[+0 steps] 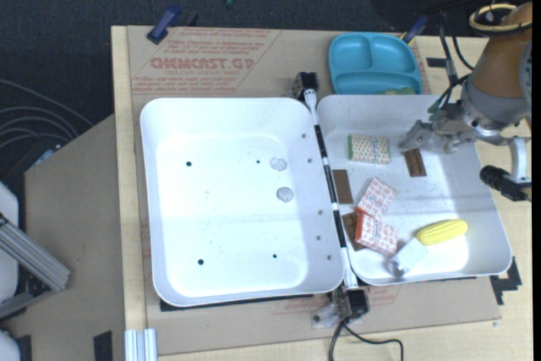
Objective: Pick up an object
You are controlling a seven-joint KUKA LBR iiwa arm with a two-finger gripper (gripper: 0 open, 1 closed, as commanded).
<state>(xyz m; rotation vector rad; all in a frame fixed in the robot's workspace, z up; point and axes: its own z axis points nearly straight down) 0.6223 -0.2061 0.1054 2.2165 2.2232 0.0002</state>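
The right bin (473, 182) holds several small items. A green-and-white patterned pad (369, 149) lies near its left wall, with a brown block (415, 164) to its right. Lower down are two red-and-white patterned packets (377, 197) (373, 232), a yellow corn cob (441, 232) and a white piece (409, 256). A flat brown strip (341, 184) lies along the left wall. My gripper (429, 136) hangs over the upper part of this bin, just above the brown block and right of the patterned pad. Nothing is visibly held.
The left bin (169, 182) has two small round discs (280, 165) (285, 195) near its right side. A blue divided tray (374, 63) sits behind the right bin. A blue clamp (165, 24) lies at the board's far left corner. The arm (499, 80) enters from the right.
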